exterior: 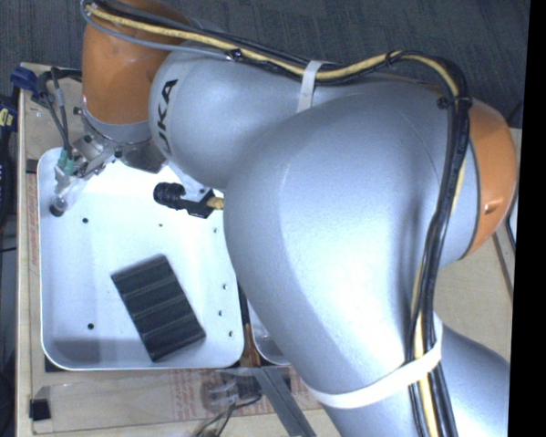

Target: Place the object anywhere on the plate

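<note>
A dark, ribbed rectangular slab (pixel 157 307) lies flat and slanted in the front half of the left bin (pixel 75 340). My gripper (pixel 63 188) hangs over that bin's far left corner, well above and behind the slab and apart from it. A small green part shows on the gripper, and I see nothing held in it. The bulk of my arm (pixel 345 235) hides the right side of the scene.
A black knob with a yellowish tip (pixel 178 197) juts from the wrist over the left bin's back. A sliver of the right bin (pixel 264 345) peeks out under the arm. Cables and tools (pixel 24 90) lie beyond the bench's far left edge.
</note>
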Motion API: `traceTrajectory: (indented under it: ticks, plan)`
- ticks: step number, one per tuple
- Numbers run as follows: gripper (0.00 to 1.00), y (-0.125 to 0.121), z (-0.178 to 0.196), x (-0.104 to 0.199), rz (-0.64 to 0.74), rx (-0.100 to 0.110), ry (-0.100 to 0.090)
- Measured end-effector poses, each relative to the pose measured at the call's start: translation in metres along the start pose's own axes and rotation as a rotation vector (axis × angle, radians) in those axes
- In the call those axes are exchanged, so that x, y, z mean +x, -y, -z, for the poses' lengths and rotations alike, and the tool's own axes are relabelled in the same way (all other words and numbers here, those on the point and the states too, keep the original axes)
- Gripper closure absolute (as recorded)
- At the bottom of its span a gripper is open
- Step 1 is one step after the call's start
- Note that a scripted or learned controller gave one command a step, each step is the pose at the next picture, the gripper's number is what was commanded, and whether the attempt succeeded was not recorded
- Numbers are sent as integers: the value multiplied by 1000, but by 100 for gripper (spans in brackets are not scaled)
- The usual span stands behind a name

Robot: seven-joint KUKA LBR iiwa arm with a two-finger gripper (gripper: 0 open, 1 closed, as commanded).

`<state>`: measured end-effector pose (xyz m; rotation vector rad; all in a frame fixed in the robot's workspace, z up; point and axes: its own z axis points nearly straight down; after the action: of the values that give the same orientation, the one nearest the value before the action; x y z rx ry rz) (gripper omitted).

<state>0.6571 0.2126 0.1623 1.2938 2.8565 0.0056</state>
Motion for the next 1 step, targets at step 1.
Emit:
traceTrajectory:
  ticks: [1]
  plan:
    - [100, -1, -16, -5, 155, -22, 9]
